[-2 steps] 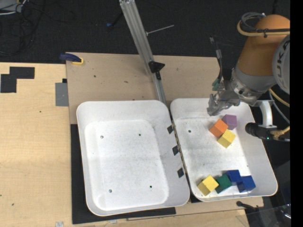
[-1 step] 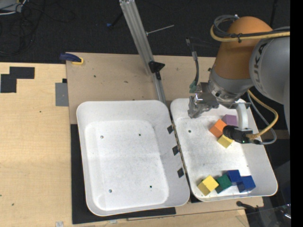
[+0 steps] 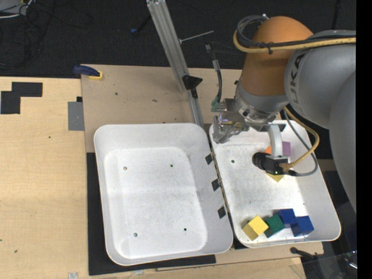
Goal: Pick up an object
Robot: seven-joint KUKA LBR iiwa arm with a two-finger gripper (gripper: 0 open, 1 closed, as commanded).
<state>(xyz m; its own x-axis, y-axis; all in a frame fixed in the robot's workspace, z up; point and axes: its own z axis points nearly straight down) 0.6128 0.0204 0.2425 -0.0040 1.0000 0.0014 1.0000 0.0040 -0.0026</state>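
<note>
My gripper [image 3: 223, 130] hangs over the far left corner of the right bin [image 3: 244, 188], close to the wall between the two bins. I see nothing held in it. At that bin's near edge, a yellow block [image 3: 254, 228], a green block [image 3: 273, 224] and two blue blocks [image 3: 286, 216] [image 3: 301, 226] lie bunched together. Near the middle right of the bin, partly hidden by the wrist, are a small orange piece [image 3: 268, 150], a purple piece [image 3: 286, 149] and a yellow piece [image 3: 278, 178].
The left bin [image 3: 154, 193] lies beside the right one, with black clips [image 3: 215, 183] along the shared edge. A slanted aluminium rail [image 3: 174, 51] rises behind the bins, just left of the gripper. The big grey arm [image 3: 325, 86] covers the right side.
</note>
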